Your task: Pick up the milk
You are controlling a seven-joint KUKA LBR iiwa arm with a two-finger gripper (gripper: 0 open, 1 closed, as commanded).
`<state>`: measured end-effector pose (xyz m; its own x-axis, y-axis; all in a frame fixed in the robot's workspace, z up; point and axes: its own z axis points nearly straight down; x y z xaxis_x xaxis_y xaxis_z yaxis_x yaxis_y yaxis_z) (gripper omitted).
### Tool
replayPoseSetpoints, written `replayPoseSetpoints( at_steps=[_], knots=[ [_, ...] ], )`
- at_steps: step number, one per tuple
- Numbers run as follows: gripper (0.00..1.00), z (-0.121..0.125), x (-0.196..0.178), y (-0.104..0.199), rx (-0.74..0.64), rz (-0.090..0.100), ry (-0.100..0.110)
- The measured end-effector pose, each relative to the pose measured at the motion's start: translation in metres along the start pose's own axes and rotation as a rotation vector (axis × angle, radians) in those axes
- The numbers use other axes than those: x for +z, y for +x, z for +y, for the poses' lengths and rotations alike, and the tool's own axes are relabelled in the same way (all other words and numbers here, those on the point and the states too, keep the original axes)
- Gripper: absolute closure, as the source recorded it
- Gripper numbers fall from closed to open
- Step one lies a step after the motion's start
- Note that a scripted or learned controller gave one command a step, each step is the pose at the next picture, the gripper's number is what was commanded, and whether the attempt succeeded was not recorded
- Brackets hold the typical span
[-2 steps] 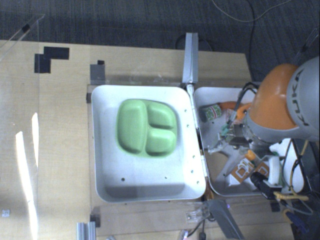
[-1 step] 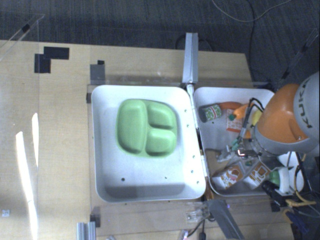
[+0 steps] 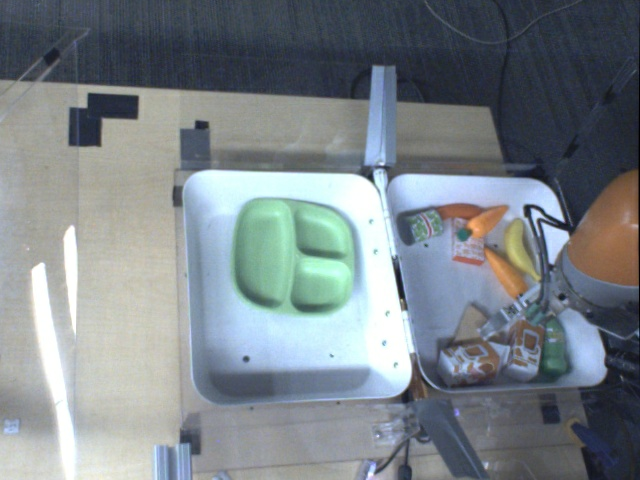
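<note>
One fixed camera looks down at a slant from above the bench [image 3: 120, 268], taking in both white bins [image 3: 200, 298].

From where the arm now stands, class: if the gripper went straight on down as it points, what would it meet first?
Probably the brown carton in the right bin, just under the gripper; depth is unclear from above, so the green bottle beside it is possible.

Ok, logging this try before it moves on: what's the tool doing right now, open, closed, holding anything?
Tool: low over the right bin, among the cartons; open or closed cannot be told, and nothing is visibly held.
</note>
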<state>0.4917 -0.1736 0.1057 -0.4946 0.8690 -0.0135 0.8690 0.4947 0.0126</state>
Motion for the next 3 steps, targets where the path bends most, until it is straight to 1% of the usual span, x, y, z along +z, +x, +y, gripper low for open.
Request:
replayPoseSetpoints(
  at_steps=[1,2,3],
  knots=[
    [0.0,0.056,0.012,0.037,-0.159,-0.003,-0.006],
    [0.0,0.13,0.012,0.012,-0.248,-0.003,-0.009],
    [0.0,0.199,-0.08,0.014,-0.371,0.008,0.001]
  ],
)
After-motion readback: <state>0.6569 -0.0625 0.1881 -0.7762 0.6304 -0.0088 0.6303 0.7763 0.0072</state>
